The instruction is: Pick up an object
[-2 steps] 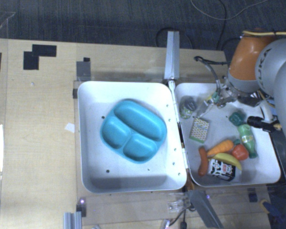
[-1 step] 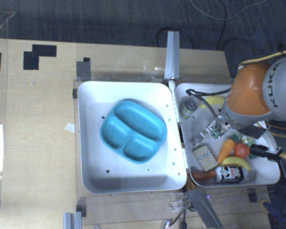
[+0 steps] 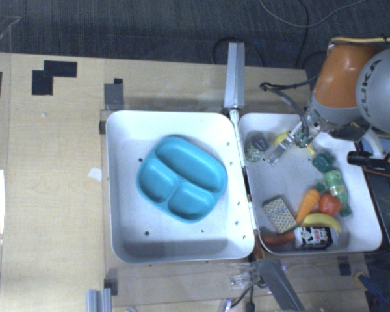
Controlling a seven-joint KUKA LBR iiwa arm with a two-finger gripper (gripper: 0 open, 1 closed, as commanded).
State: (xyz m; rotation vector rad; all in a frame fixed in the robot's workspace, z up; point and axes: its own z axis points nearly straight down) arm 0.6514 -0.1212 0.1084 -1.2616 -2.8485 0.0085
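Note:
My gripper [image 3: 277, 149] hangs low over the back left part of the right bin [image 3: 370, 236], on the grey arm with its orange band [image 3: 341, 75]. Just left of it lies a small round greenish clear object [image 3: 255, 146], close to the gripper tip; I cannot tell whether they touch. A yellow bit [image 3: 283, 137] shows beside the gripper. Further front in the same bin lie a teal object [image 3: 324, 162], a green bottle [image 3: 335, 184], a carrot [image 3: 307, 204], a red tomato-like piece [image 3: 330, 205], a banana [image 3: 321, 220], a black-and-white carton [image 3: 312, 238] and a patterned pad [image 3: 279, 214].
The left bin [image 3: 127, 239] holds a blue divided plate [image 3: 181, 177]. A reddish-brown sausage shape [image 3: 277, 240] lies along the right bin's front wall. A metal post [image 3: 234, 77] stands behind the divide between the bins. Black cables run behind the bench.

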